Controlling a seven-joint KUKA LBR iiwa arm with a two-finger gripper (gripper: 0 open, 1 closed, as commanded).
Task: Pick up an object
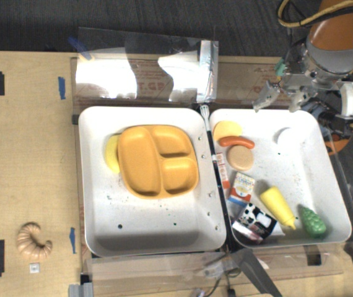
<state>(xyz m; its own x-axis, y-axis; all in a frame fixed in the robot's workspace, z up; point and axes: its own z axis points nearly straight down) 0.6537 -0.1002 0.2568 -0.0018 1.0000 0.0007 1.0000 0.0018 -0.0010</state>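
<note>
the gripper point(277, 99) hung open above the right bin's point(313, 166) far rim; crowded toys risked a slipped grasp.

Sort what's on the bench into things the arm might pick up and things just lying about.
Pickable, in the right bin: hot dog, yellow bottle, green toy, small carton, tan round piece. The gripper hangs at its far edge.

Lying about: croissant on the cardboard, blue tape, foil sheet.
</note>
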